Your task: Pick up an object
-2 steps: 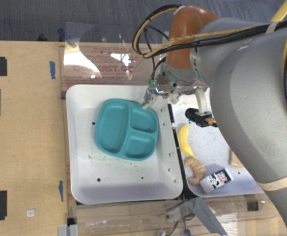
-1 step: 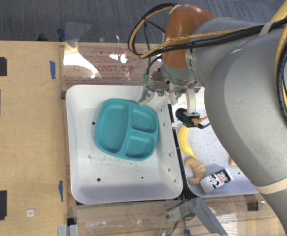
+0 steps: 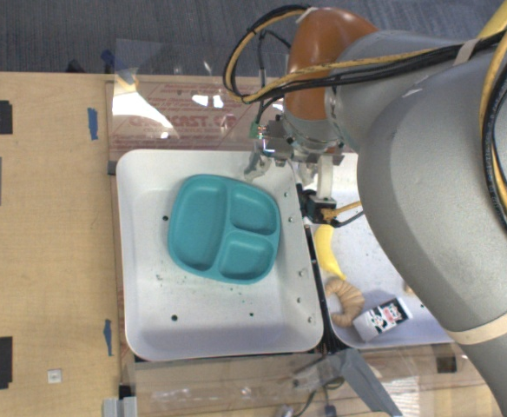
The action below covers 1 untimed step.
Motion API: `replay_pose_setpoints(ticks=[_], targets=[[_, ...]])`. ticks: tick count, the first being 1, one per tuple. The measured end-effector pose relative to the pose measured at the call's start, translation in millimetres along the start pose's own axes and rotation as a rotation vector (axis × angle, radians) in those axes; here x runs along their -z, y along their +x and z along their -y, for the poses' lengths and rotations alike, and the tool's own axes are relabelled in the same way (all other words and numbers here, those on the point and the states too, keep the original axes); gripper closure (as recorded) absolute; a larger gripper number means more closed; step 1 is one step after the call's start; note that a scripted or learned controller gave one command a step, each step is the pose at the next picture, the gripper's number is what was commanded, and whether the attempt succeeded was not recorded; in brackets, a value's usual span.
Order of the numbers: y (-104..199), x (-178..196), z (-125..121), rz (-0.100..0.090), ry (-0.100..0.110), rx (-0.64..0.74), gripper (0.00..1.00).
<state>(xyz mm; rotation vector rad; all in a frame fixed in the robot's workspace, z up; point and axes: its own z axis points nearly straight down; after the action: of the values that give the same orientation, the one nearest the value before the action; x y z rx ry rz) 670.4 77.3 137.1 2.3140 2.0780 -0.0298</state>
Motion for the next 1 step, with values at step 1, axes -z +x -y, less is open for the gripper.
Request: replay_pose_setpoints(ticks=[1], targets=[[9.2,-2.9,-5.1,0.005,-0.022,-0.290,0.00]])
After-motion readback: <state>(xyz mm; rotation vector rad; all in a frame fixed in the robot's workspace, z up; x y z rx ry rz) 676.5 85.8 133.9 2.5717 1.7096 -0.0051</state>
